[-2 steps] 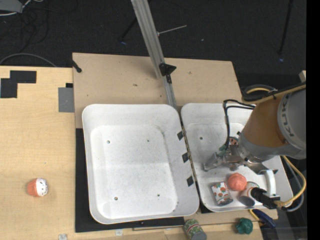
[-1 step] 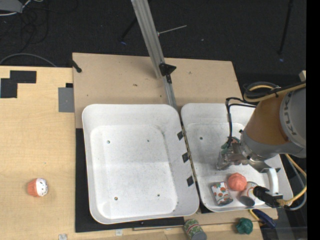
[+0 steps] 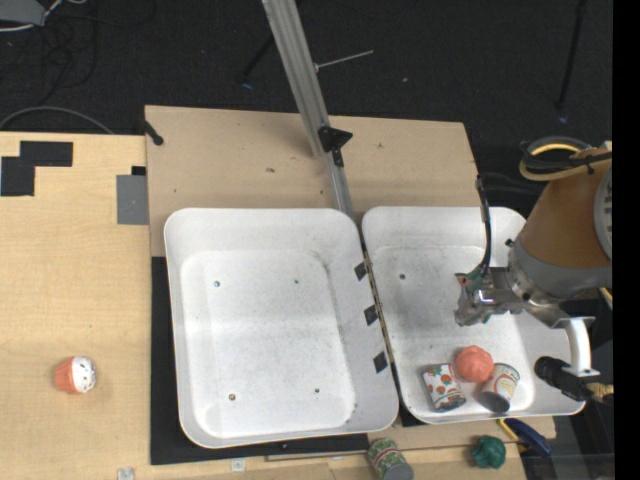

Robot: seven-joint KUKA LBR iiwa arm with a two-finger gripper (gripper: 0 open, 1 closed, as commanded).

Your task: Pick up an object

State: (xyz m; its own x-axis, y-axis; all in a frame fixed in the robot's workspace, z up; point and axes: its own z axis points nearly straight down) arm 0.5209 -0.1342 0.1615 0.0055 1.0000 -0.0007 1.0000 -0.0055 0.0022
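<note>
Claw (image 3: 473,306) in right bin (image 3: 420,238), above red ball (image 3: 475,363); finger state unclear; left bin (image 3: 260,258) roomy.

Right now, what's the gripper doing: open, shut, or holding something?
Gripper: over the right bin, above the red ball; open or shut cannot be told, and nothing is seen held.

The gripper (image 3: 476,303) is grey metal, on an arm (image 3: 560,238) with an orange-brown band. Beneath it, the right bin (image 3: 430,258) is white, speckled with fine dark dots; the left bin (image 3: 265,328), away to the gripper's left, is the same speckled white. Just below the gripper lies a red-orange ball (image 3: 475,363), flanked by a multicoloured patterned packet (image 3: 441,386) and a can (image 3: 499,387) with a red, white and yellow label. Far left sits an orange-and-white toy (image 3: 75,375) on pale wood.
</note>
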